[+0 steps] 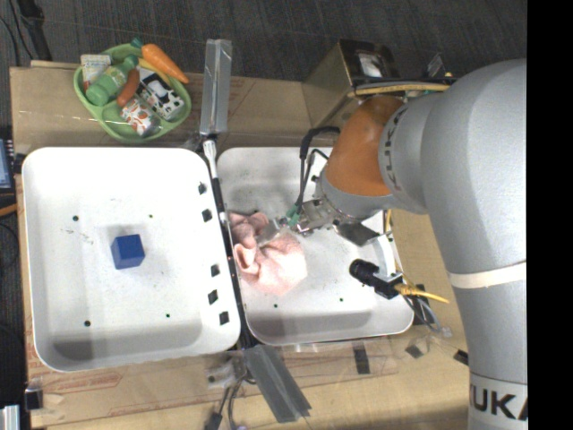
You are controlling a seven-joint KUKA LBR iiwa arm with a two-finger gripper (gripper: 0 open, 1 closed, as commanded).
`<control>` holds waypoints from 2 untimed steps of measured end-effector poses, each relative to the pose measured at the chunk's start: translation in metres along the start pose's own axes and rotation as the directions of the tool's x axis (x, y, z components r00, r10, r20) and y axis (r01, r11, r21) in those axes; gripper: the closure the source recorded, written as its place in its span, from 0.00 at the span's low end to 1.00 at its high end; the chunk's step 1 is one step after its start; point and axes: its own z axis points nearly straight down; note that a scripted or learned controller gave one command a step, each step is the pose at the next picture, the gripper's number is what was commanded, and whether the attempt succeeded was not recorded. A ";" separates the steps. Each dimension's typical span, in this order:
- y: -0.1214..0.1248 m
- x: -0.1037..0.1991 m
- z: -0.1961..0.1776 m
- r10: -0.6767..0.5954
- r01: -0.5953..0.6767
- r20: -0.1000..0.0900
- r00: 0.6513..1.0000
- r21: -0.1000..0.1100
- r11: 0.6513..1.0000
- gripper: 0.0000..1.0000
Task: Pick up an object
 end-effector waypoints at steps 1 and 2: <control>0.053 -0.032 -0.001 0.120 -0.120 0.003 0.993 -0.002 0.993 0.00; 0.065 -0.036 -0.001 0.000 0.000 0.005 1.000 -0.004 1.000 0.00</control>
